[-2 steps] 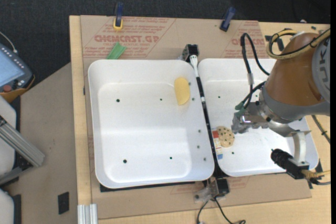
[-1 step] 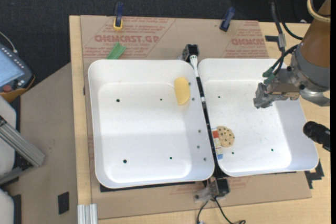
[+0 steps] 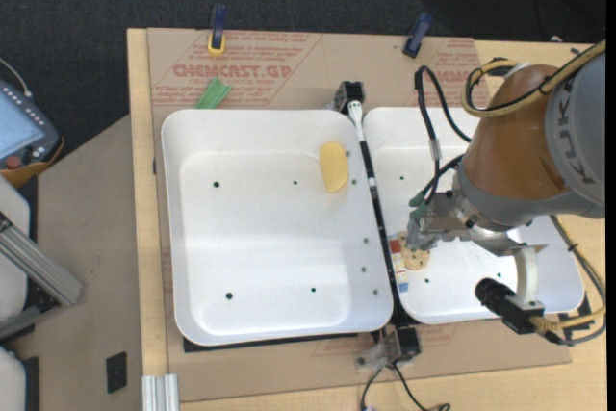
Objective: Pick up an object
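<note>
A brown board-topped bench [image 3: 289, 82] on dark carpet carries two white bins. A yellow object [image 3: 334, 167] lies in the left bin [image 3: 260, 294]. The end effector [image 3: 421, 241] hangs at centre right; its grip cannot be told.

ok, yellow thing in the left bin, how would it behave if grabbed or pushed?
The yellow object looks small and rounded, so probably light. Its smooth oblong shape might roll or slide on the left bin floor. Stiffness cannot be judged.

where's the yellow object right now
In the camera view the yellow object lies in the left bin, near its upper right corner, close to the divider between the bins.
</note>
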### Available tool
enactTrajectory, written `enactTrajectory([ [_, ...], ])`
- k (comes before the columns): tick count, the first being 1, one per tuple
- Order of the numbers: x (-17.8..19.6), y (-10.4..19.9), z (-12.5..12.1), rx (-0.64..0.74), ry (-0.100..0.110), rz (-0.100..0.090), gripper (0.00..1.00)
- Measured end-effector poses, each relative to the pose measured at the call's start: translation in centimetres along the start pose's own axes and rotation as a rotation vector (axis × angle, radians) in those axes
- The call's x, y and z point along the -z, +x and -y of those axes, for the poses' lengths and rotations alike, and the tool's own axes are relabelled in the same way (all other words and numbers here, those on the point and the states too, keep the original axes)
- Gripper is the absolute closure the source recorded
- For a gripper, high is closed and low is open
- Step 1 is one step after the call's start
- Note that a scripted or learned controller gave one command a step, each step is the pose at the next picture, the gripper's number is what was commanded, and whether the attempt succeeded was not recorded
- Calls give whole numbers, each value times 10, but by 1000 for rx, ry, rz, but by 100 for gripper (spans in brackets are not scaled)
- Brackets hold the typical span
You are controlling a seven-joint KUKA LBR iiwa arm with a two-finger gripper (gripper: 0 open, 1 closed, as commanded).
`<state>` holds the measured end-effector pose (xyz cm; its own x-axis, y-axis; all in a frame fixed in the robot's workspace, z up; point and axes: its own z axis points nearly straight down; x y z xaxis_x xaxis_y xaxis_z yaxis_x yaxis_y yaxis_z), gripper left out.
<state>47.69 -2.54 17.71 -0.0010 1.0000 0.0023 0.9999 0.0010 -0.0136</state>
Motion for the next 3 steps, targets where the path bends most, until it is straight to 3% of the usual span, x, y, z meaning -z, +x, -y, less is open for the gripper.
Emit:
enactTrajectory([
  [1, 18, -2, -2, -2, -15, 3, 100],
  [2, 7, -13, -2, -3, -10, 2, 100],
  [3, 58, -37, -2, -3, -20, 4, 100],
])
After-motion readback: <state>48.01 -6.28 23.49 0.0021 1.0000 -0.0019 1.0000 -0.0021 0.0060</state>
